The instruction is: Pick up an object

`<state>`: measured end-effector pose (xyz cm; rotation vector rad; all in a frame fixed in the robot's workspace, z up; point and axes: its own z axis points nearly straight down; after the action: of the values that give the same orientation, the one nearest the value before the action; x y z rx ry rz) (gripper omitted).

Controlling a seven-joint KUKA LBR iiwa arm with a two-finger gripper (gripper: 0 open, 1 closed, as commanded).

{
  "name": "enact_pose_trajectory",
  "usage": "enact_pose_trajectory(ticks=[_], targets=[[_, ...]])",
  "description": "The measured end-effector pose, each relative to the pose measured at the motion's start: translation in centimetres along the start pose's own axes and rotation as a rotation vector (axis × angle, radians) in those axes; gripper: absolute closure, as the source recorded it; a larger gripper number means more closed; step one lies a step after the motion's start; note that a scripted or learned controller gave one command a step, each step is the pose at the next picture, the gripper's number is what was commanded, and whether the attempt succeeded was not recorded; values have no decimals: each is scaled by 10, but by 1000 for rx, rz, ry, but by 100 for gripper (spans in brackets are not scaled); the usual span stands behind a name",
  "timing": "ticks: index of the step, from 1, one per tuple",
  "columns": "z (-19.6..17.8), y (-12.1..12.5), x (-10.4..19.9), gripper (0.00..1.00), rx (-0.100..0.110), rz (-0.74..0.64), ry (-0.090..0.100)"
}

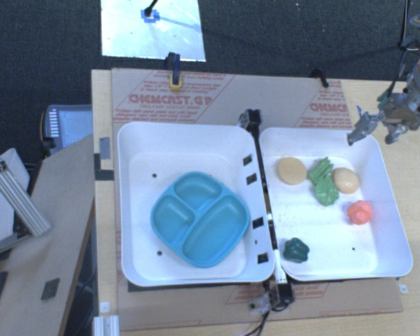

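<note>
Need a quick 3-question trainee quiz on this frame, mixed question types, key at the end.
1. True or false: the blue divided plate lies in the left bin.
2. Which item lies nearest the front edge of the right bin?
A. the tan round piece
B. the dark green piece
C. the pink piece
3. Fill in: the gripper is above the right bin's far ____ corner.

Key
1. True
2. B
3. right; its fingers are spread with nothing between them.
</note>
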<state>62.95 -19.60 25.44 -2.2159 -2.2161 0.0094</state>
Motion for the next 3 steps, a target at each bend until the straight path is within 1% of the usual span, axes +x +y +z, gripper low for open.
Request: enact_pose_trajectory(ticks=[1,2,3], targets=[[-8,2,1,0,-12,-3,-2],[54,2,5,0,-8,-2,-1],[96,-3,4,0,-11,-1,-2]])
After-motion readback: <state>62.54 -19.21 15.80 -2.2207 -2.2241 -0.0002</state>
